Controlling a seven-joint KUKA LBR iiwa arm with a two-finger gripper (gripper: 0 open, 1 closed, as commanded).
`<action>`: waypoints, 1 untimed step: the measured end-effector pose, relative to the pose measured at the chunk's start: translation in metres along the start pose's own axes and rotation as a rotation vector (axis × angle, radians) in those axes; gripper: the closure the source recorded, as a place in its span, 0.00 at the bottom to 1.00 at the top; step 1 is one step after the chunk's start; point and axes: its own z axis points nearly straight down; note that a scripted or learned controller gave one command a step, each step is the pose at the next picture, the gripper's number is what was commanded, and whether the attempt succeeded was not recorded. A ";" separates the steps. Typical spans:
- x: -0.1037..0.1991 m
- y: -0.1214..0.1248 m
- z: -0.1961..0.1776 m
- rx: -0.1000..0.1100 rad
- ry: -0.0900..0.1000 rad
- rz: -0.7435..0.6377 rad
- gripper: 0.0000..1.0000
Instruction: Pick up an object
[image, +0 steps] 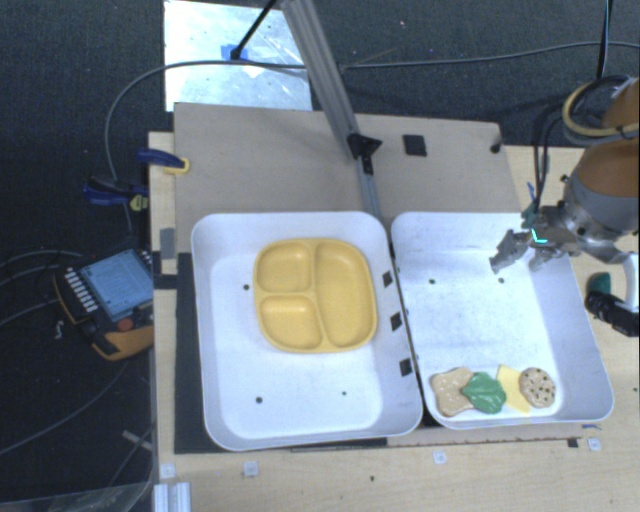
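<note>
Camera view: green, leaf-shaped toy (486, 392).

Dark carpet (60, 60) surrounds a tan bench (270, 160); cables (130, 90) trail left, a bright sheet (215, 50) lies behind

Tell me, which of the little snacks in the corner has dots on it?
The round cookie, at the right end of the row in the right bin. The tan piece, green piece and yellow piece have none.

Two white bins (300, 425) – one yellow divided plate (315, 295) – four small food pieces (493, 390)
</note>
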 end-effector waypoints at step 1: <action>0.000 0.001 -0.001 -0.002 0.000 0.000 0.00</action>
